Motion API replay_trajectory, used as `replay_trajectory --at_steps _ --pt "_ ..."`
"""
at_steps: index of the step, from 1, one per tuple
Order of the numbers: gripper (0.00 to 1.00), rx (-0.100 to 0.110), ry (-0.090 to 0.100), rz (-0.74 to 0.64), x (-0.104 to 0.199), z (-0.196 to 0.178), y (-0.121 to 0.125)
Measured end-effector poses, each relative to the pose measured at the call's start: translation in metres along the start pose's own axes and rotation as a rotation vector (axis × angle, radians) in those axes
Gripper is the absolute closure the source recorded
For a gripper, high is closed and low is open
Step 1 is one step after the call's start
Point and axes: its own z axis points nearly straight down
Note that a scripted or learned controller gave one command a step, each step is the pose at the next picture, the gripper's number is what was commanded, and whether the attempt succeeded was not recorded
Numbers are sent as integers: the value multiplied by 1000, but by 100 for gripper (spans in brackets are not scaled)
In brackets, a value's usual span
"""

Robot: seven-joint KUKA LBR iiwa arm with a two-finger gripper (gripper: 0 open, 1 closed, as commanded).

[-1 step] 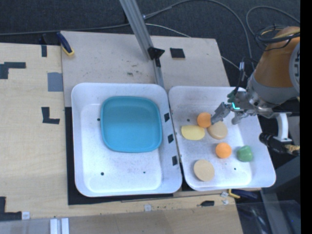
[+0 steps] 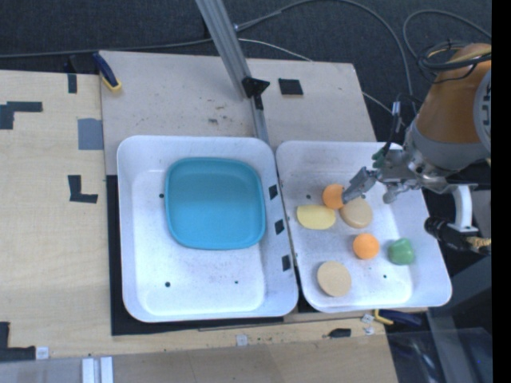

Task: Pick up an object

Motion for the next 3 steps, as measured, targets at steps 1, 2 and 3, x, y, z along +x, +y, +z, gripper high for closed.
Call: replay_trajectory --at_steps 1,2,3 --pt "0 4 0 1 -4 49 -9" --pt "0 4 0 0 -3 91 -9" --pt "0 -1 -1 0 -3 127 -8"
